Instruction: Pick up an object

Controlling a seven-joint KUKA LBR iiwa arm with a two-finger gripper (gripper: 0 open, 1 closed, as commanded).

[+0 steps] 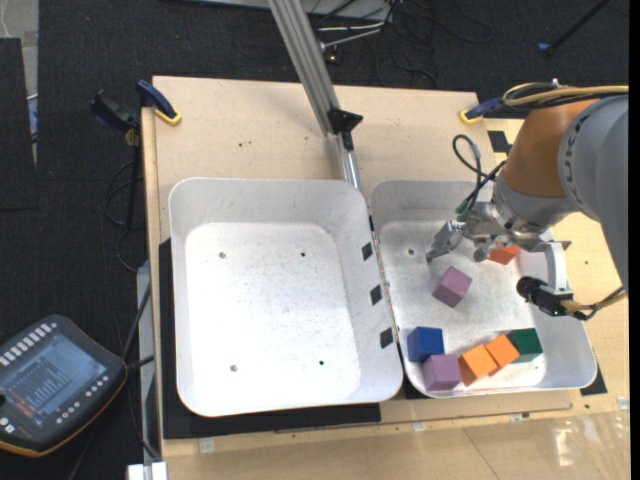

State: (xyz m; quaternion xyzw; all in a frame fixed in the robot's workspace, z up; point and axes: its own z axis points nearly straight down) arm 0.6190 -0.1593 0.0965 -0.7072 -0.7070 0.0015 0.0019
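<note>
The arm [590, 158] is thick and round, with a smooth grey shell. Above the wrist it has a wide orange band [535, 153] that goes around the body. Yellow and black cables [545, 92] run along the top of the arm, and a thin black cable makes a loop beside the orange band. The gripper [455, 236] is made of grey metal parts. A white bracket [555, 268] with a small black part hangs from the wrist.

Red block [503, 255] half-hidden under claw [462, 236]
</note>
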